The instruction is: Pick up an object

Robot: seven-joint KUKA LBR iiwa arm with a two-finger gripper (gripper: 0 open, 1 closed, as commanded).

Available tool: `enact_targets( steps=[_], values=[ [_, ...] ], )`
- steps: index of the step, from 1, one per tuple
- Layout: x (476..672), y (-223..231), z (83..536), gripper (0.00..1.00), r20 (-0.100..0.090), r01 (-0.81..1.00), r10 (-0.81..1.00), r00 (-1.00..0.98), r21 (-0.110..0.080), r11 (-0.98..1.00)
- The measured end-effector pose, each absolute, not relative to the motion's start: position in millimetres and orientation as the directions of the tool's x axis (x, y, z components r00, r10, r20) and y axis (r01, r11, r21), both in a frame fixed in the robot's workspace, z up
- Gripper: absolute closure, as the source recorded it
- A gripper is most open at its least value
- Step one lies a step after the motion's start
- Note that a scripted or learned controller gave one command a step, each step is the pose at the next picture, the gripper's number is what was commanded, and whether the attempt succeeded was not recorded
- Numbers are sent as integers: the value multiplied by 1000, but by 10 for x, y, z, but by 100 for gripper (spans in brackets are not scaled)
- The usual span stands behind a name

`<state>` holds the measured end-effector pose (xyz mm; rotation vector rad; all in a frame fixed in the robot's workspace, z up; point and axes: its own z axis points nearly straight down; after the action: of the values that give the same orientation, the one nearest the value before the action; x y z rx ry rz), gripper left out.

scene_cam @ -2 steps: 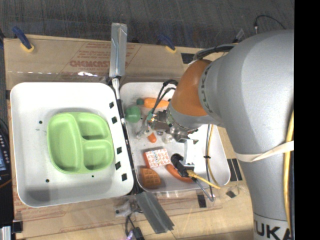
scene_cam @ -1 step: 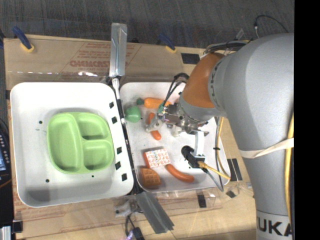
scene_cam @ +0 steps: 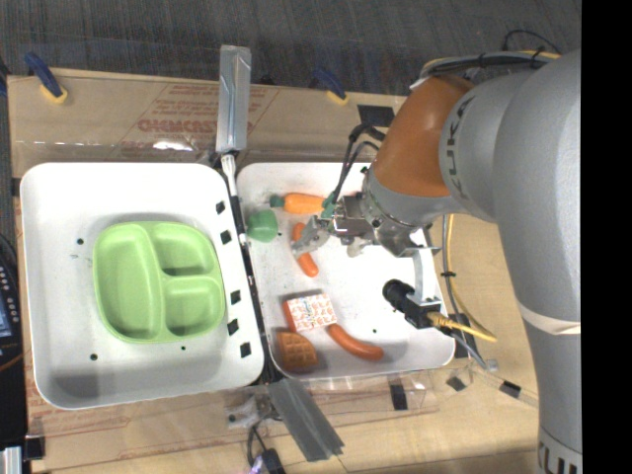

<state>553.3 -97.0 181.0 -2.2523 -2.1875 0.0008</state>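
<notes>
Green divided plate in left bin; cardboard sheet beneath bins.

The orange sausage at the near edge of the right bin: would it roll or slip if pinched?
The sausage is long, rounded and glossy, so it probably rolls sideways and may squirt from a pinch. It looks like a stiff, light toy. It lies apart from the waffle, leaving room.

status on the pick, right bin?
Gripper down in right bin, fingers unclear. Small orange piece directly below it, no grasp visible. Carrot and green ball close by.
</notes>
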Motion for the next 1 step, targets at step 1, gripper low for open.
enact_targets(
  steps=[1],
  values=[
    [5798,-1261,923,0,0,999,999,-34,-2,34]
  ],
)
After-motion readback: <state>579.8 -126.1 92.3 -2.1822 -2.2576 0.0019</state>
